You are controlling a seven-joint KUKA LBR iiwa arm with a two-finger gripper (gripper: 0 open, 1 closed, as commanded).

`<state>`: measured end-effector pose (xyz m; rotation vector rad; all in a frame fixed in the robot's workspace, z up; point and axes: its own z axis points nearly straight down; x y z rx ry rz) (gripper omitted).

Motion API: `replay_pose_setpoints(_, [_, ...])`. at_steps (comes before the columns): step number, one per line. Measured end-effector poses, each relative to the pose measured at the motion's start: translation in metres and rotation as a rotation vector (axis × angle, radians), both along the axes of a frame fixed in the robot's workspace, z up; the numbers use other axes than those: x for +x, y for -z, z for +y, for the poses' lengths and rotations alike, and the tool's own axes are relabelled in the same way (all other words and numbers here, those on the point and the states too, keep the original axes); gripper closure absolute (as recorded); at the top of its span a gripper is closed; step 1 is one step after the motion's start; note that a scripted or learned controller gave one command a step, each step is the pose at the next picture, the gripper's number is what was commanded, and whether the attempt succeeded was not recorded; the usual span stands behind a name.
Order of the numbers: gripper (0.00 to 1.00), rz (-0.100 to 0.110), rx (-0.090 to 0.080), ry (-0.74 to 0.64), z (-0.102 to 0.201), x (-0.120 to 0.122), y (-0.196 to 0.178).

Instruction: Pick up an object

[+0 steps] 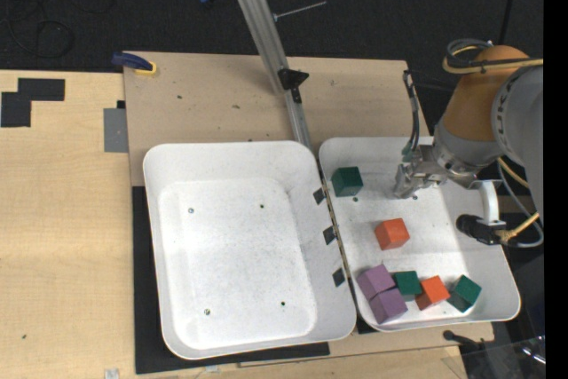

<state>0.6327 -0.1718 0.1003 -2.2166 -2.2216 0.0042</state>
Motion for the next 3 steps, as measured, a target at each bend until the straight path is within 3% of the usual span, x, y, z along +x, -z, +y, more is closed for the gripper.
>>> replay_pose_setpoints(3, [1.00,-0.008,-0.002,-0.001,-0.004,0.005,-0.132])
